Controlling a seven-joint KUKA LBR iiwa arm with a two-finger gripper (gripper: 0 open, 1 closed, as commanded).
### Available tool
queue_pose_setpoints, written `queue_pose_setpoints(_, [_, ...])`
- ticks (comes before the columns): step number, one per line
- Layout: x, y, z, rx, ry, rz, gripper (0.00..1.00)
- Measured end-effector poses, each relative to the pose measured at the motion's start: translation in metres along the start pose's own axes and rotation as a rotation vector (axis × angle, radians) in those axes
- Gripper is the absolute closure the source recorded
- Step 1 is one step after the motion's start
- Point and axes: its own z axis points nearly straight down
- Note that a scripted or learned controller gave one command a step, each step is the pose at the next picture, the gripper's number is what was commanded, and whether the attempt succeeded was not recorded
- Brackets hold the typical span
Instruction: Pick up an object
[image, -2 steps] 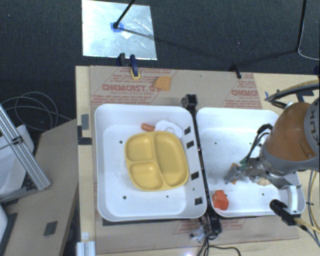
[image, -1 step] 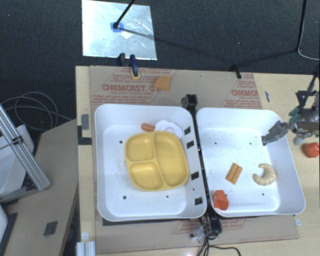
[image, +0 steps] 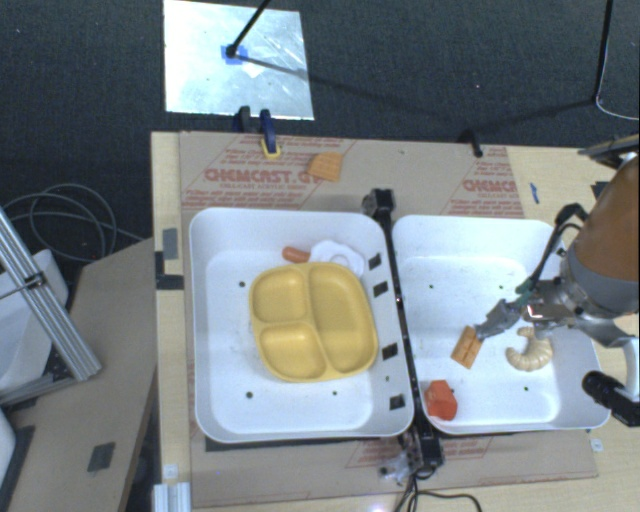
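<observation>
reaching in from the right, the arm (image: 600, 250) holds its gripper (image: 488, 328) low over the right bin (image: 480, 240), the fingers narrow and touching the upper end of a small orange-brown block (image: 465, 347); whether they actually clamp it i cannot tell. a pale croissant-shaped piece (image: 529, 352) lies just beside the gripper, and a red-orange piece (image: 441, 398) sits near the bin's front left corner. the left bin (image: 220, 300) carries a yellow divided plate (image: 311, 323), with a small orange piece (image: 296, 255) and a white piece (image: 335, 255) behind it.
</observation>
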Motion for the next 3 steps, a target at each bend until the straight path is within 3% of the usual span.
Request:
queue_pose_setpoints(1, [-0.071,0.022,-0.117,-0.026,-0.011,0.005,0.00])
queue_pose_setpoints(2, [-0.081,-0.001,0.011,0.000,0.000,0.003,0.00])
queue_pose_setpoints(3, [-0.094,0.002,-0.116,-0.025,-0.009,-0.003,0.00])
